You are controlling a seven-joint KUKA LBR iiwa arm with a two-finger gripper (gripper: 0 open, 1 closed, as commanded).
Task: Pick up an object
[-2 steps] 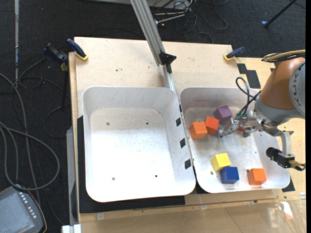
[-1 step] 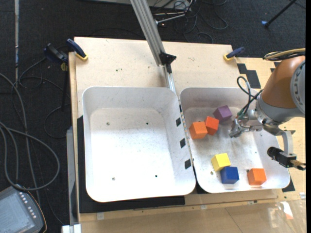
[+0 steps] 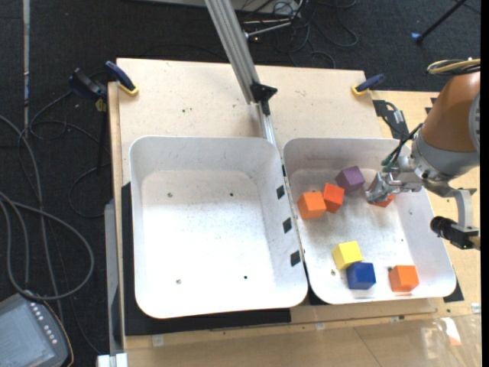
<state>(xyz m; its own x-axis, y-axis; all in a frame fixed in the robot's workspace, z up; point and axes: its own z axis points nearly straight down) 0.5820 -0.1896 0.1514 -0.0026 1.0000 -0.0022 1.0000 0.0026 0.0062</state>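
Grasping looks to be the step in hand. Seen from above at a slant, two shallow white bins sit side by side on a pale desk (image 3: 199,98). The left bin (image 3: 153,159) lies apart from the action. The right bin (image 3: 439,277) holds the blocks, and the arm (image 3: 451,128) reaches into it from the right.

The pincer (image 3: 380,195) is low in the right bin's upper right part, with a small red block (image 3: 383,200) directly at its tip. The tip is small and dark against the block, so whether the pincer is apart or clamped on the block cannot be told.

Just left of the pincer sits a purple block (image 3: 352,177). Further left, two orange blocks, one (image 3: 334,196) touching the other (image 3: 312,204), lie near the wall between the bins. Toward the front, a yellow block (image 3: 347,253) touches a blue block (image 3: 361,275), and a third orange block (image 3: 403,277) rests near the front right corner.

The next move probably calls for a firm close on the red block, if that is not already made, then a straight lift.

Open room is good above and in the bin's bare middle. The purple block is the closest neighbour and could be nudged by any sideways drift. The bin's right wall rises just beside the arm, so a lift should go upward before swinging away.
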